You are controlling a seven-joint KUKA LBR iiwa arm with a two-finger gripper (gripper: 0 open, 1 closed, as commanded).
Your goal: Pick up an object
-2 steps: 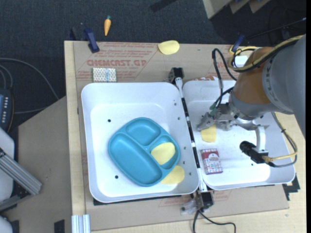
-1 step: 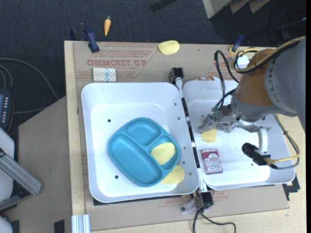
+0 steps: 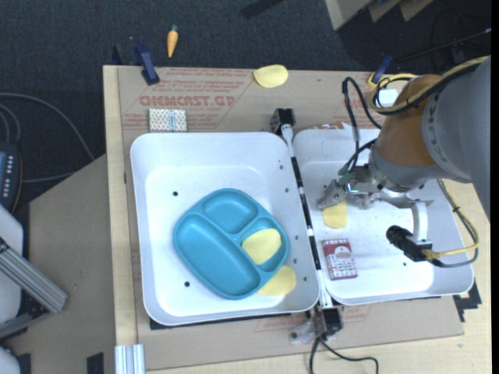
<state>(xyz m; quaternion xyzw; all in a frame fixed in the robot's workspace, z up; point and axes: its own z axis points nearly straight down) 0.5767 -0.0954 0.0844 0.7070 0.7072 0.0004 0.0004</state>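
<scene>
The pincer [image 3: 337, 196] hangs low inside the right bin [image 3: 437, 283], its metal tips just above and touching or nearly touching the small yellow piece [image 3: 335, 216] that lies near the bin's left wall; how far apart its tips stand cannot be told from this slanted view, and nothing is plainly held between them; the yellow piece looks to rest on the bin floor, so the pick seems not yet made. The arm [image 3: 437, 131] bends in over the right bin from its far right side, wrist turned down toward the yellow piece, which suggests that this is the chosen object and that the approach is from above; a small red and white packet [image 3: 339, 259] lies just below the yellow piece, close enough to be nudged by a wide grasp, and the bin's left wall stands near on the other side. Left of the right bin, the left bin [image 3: 156, 162] holds a blue divided tray [image 3: 214, 244] with a yellow piece in one compartment and another yellow piece against its lower edge; beyond the right bin, on the counter [image 3: 195, 92], lie one more yellow piece and a small patterned packet [image 3: 168, 119].
</scene>
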